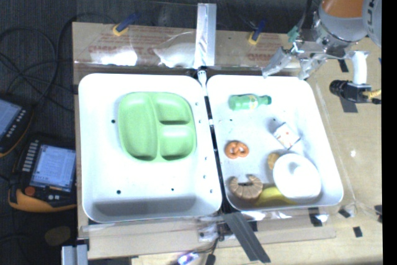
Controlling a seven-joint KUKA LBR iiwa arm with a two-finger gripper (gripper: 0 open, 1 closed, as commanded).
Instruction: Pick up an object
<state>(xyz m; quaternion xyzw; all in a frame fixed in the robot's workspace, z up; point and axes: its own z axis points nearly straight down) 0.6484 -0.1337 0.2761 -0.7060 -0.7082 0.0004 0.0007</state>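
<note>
We see the gripper (pixel 286 64) hanging at the right bin's (pixel 322 112) one o'clock corner, fingers spread and holding nothing. Every candidate sits untouched inside: bottle (pixel 249 101) at twelve, carton (pixel 285 133) at center, pretzel (pixel 236 149) at nine, cup (pixel 296 175) at five, croissant (pixel 246 187) at seven. We judge picking not yet begun.

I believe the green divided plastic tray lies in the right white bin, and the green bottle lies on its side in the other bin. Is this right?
Not quite: the bins are swapped. The camera view shows the green divided plastic tray in the left white bin. The green bottle lies on its side in the other bin, the right one, as you said.
</note>
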